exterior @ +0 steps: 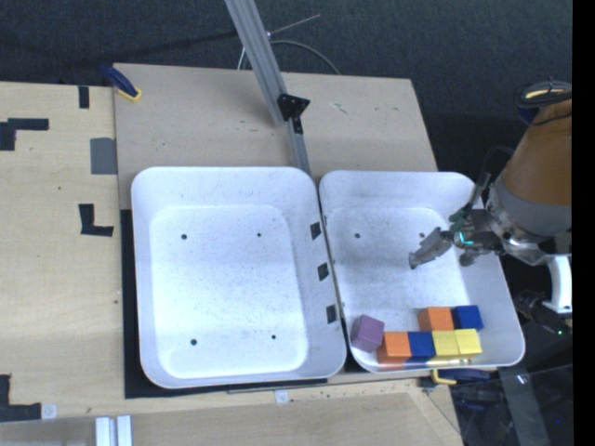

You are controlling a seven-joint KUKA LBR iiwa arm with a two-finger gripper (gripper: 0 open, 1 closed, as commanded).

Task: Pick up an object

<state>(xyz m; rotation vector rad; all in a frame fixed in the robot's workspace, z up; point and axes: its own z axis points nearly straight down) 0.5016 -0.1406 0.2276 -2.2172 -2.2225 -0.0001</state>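
Several small blocks lie along the near edge of the right bin [400, 193]: a purple block [369, 331], an orange block [397, 344], a blue block [420, 344] and a yellow block [446, 343], with another orange block [434, 320] and blue block [467, 317] just behind them. My gripper [439, 255] hangs over the middle right of that bin, well behind the blocks. It is open, and nothing sits between its fingers [423, 252].
The left bin [149, 203] stands beside the right one, sharing a raised rim. A slanted grey metal bar [256, 40] crosses the bench behind the bins. The arm's orange band [544, 161] sits at the right.
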